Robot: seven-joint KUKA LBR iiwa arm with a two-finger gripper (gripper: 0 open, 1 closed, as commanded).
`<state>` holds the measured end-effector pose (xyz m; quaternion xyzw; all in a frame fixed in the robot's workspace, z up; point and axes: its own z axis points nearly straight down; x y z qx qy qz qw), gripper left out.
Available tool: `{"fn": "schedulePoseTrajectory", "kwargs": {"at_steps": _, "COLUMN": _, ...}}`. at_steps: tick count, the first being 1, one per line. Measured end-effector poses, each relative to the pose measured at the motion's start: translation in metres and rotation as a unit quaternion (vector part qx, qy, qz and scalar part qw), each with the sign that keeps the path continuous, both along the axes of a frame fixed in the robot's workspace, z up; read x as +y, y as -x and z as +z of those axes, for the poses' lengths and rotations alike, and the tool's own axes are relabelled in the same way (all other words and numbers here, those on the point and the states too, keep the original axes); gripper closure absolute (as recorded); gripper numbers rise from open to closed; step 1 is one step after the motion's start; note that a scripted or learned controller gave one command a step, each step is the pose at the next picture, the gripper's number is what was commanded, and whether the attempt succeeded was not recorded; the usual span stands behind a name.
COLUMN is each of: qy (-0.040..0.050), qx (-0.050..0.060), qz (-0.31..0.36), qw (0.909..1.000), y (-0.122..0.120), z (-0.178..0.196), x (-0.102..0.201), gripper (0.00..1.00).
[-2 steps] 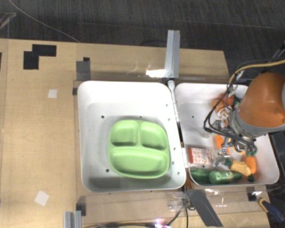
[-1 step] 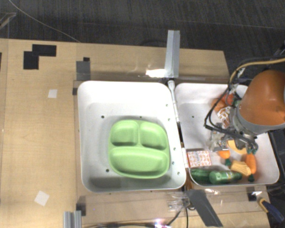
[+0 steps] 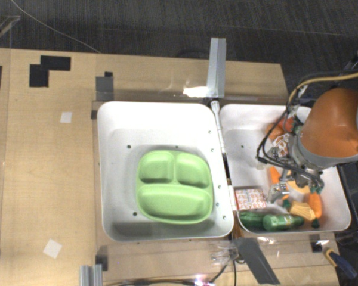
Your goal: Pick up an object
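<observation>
- Two bins lie side by side under my camera; my arm (image 3: 337, 124) reaches over the right bin (image 3: 244, 130).
- My gripper (image 3: 281, 190) hangs low among a heap of small things; whether it grips anything, I cannot tell.
- Just below it lie a yellow piece (image 3: 300, 210) and an orange piece (image 3: 315, 203).
- A green bottle (image 3: 271, 221) lies beyond those, along the near wall.
- A patterned box (image 3: 249, 198) sits just left of the gripper.
- Well to its left, the left bin (image 3: 116, 159) holds a green tray (image 3: 175, 186).
</observation>
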<state>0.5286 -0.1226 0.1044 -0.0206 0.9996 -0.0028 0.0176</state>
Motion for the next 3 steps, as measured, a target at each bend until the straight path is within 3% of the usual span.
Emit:
{"fn": "schedulePoseTrajectory", "kwargs": {"at_steps": 1, "qy": -0.0016, "qx": 0.007, "qz": -0.042, "qw": 0.9991, "y": 0.016, "z": -0.014, "x": 0.001, "gripper": 0.00}}
{"fn": "schedulePoseTrajectory", "kwargs": {"at_steps": 2, "qy": -0.0006, "qx": -0.001, "qz": -0.038, "qw": 0.9993, "y": 0.011, "z": 0.001, "x": 0.002, "gripper": 1.00}}
{"fn": "schedulePoseTrajectory", "kwargs": {"at_steps": 3, "qy": -0.0039, "qx": 0.008, "qz": -0.060, "qw": 0.9981, "y": -0.009, "z": 0.105, "x": 0.043, "gripper": 1.00}}
